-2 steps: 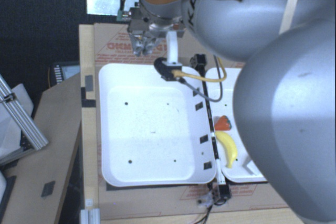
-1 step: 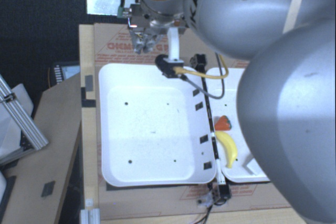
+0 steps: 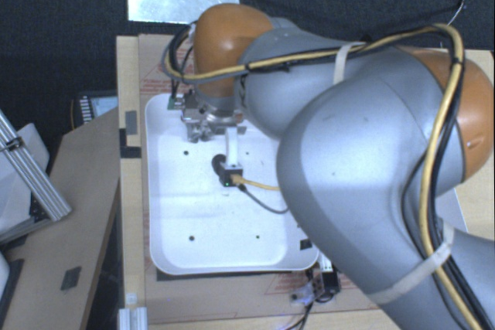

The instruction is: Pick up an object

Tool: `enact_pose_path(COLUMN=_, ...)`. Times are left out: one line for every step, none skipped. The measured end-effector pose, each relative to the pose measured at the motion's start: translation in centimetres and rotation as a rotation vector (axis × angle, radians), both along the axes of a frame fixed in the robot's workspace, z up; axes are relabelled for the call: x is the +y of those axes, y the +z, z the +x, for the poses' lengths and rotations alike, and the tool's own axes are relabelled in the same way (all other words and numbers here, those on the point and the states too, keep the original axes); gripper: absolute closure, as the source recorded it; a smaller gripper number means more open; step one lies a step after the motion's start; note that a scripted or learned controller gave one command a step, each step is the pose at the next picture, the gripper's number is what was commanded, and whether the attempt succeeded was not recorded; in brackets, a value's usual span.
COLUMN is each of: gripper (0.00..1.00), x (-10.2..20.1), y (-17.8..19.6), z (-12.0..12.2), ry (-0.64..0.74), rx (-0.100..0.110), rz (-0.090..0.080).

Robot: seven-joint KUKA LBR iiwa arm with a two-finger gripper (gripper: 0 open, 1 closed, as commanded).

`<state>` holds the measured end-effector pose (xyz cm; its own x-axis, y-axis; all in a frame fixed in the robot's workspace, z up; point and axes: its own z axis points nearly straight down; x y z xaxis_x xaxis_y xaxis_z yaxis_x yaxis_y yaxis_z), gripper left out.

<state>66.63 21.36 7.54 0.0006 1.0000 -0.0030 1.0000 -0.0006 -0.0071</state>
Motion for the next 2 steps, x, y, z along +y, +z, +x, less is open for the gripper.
enact_pose_path(gripper=1.00, x=0.2, y=2.1, z=0.3, ry=-0.001, rx=-0.010, rz=0.004)
enact_pose_path(gripper=1.00, x=0.2, y=3.2, z=0.4, ry=-0.002, rx=-0.012, rz=0.005)
